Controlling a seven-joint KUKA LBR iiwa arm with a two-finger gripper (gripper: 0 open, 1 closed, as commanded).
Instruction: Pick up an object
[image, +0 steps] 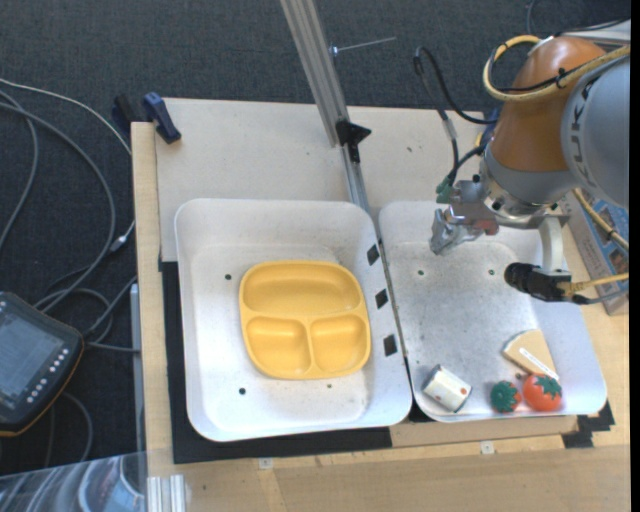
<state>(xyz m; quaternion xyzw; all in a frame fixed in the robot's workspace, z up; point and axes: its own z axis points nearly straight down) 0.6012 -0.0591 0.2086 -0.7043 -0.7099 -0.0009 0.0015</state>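
That white box (447, 388) sits tight against the right bin's (450, 300) front rim; your gripper (447, 232), can't tell its opening, could clip it.

Pincer (444, 238) above right bin (440, 310); yellow tray (303, 320) left.

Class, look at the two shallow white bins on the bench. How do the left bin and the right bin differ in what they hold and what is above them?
The left bin holds one large thing, a yellow divided plate; the right bin holds several small ones along its near edge: a white box, a green piece, a tomato and a wedge. The gripper hangs over the right bin, not the left. Both are white and speckled.
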